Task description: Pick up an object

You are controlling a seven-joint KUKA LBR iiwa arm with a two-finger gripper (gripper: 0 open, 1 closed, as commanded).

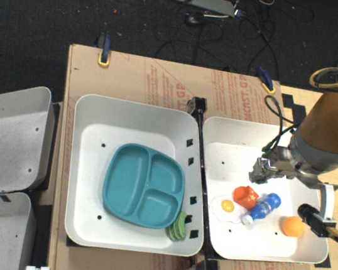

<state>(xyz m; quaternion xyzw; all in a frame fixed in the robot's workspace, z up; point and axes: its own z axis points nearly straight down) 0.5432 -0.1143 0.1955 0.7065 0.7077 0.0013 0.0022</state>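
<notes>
An object for picking is not seen between the fingers of the gripper (263, 173), which is poised over the upper middle of the right bin (238, 142); whether the claw is apart or together cannot be told, as it is small and dark against the bin floor. Just below the gripper, four items are grouped on the bin floor. A red-orange block (246, 196) lies nearest, with a blue bottle (264, 207) with a white cap beside it on the right, touching or nearly so. A small white piece with a yellow centre (227, 206), like a toy fried egg, lies to the left of the block. An orange ball (293, 226) sits apart near the right wall, beside a black and white fitting (319, 215).

In the left bin (95, 119) a teal divided plate (144, 186) is laid, with a green ridged item (177, 226) at its lower right edge.

Both bins rest on a brown board (158, 82) printed with faint red lettering that cannot be read. The grey arm with its orange band (333, 122) is seen at the right.
</notes>
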